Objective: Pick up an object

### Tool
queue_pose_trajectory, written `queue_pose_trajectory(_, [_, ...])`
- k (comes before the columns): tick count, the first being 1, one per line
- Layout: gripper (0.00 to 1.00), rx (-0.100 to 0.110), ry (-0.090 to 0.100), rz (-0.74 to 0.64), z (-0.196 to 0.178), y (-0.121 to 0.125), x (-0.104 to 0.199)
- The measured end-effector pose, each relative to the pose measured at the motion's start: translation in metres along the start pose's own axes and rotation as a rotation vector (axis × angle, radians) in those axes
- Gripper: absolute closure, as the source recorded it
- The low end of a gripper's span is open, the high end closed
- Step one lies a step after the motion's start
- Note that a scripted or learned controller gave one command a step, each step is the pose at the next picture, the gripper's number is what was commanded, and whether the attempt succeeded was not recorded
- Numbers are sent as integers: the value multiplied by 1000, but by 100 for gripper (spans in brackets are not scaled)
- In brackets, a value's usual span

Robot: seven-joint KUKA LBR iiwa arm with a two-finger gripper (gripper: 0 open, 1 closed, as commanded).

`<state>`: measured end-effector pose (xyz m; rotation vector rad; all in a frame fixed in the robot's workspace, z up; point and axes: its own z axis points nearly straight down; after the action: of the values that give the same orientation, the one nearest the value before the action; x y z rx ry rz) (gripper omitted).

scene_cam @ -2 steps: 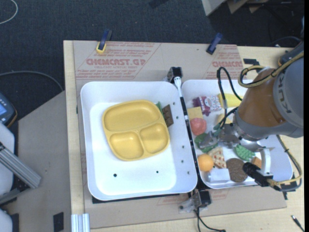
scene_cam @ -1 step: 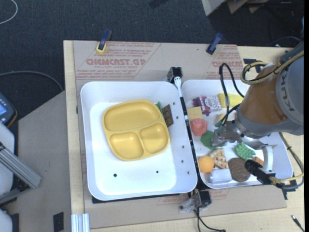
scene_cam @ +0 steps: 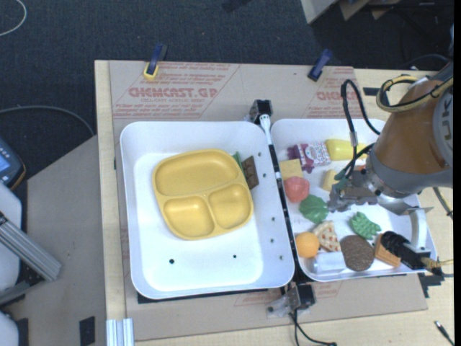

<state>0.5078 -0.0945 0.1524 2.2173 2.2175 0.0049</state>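
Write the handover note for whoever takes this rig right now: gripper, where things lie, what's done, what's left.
Gripper: low in the right bin, over the green leafy piece; finger state unreadable, nothing seen held.
Things: toy foods crowd the right bin, including pink round piece, orange ball, brown disc. Yellow divided plate lies in the left bin.
Done: approach only.
Left: grasp one object and lift it.

left bin: yellow divided tray | bench: cardboard, two clamps
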Motion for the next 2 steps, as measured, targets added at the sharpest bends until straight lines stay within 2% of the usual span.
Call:
queue_pose_trajectory(1, [100, -1, -1, 0, -45, 5, -6])
queue_pose_trajectory(2, [100, 0, 0, -1, -74, 6, -6])
